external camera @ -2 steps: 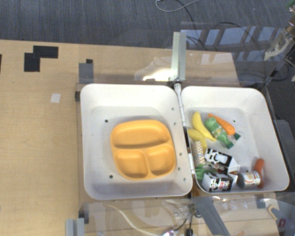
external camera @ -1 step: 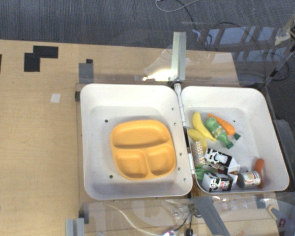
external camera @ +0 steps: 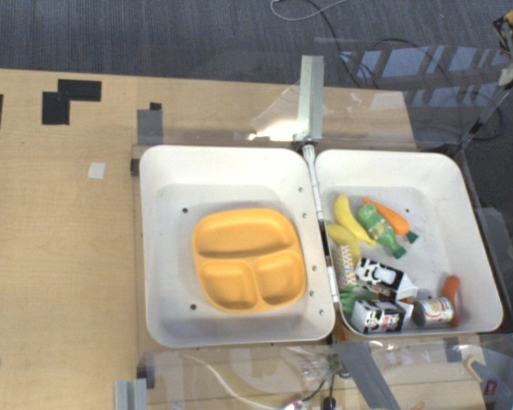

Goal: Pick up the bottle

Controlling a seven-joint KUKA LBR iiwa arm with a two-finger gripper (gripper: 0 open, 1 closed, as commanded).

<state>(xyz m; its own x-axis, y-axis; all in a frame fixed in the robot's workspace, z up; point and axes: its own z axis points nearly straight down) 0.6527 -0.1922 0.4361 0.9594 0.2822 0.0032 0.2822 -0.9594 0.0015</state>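
Observation:
The bottle [external camera: 381, 231] is green and lies on its side in the right bin [external camera: 449, 190], left of the bin's middle. Its cap end points toward the lower right. A yellow banana [external camera: 348, 219] lies against its left side and an orange carrot [external camera: 387, 215] rests along its upper right side.
Below the bottle lie a yellow corn piece [external camera: 347, 255], two black-and-white cartons [external camera: 383, 277] [external camera: 377, 317], a can [external camera: 433, 312] and a red sausage [external camera: 451, 289]. The left bin [external camera: 167, 229] holds a yellow divided tray [external camera: 248, 259]. A metal divider [external camera: 319, 229] separates the bins.

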